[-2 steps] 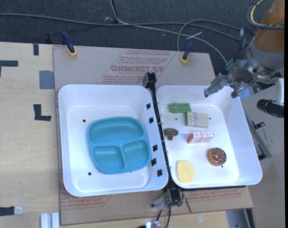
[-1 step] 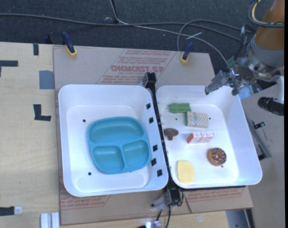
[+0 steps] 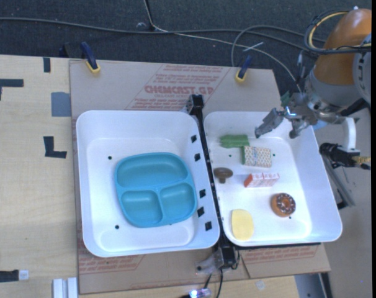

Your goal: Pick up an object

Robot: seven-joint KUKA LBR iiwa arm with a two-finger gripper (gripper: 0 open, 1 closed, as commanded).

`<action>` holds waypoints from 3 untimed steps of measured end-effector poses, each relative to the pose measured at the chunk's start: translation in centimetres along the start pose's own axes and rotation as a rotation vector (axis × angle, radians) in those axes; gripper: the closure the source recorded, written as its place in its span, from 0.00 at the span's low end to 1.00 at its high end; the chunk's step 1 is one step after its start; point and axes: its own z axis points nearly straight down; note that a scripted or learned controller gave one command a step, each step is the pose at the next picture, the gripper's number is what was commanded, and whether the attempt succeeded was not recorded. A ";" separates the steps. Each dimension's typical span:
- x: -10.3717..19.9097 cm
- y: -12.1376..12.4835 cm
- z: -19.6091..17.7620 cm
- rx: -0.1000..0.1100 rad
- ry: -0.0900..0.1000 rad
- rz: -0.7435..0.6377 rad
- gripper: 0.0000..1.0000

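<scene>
The right bin [image 3: 318,185] holds several small objects: a green block [image 3: 234,141], a speckled white box [image 3: 257,156], a red-and-white carton [image 3: 262,179], a brown mushroom-like piece [image 3: 223,174], a sprinkled donut [image 3: 283,204] and a yellow piece [image 3: 242,224]. My gripper [image 3: 280,125] hangs over the bin's far right corner, above and to the right of the green block. Its two fingers are spread apart with nothing between them.
The left bin [image 3: 92,166] holds a blue sectioned plate [image 3: 155,188]. A black divider [image 3: 202,166] with clips runs between the bins. Two yellow clamps [image 3: 92,64] pin the cardboard at the back. Cables trail across the dark floor behind.
</scene>
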 end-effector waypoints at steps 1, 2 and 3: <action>-0.6 0.6 5.8 -0.001 -0.001 -0.001 0.00; 0.5 0.3 11.2 0.000 0.000 -0.001 0.00; 0.5 0.4 10.1 -0.002 0.000 -0.002 1.00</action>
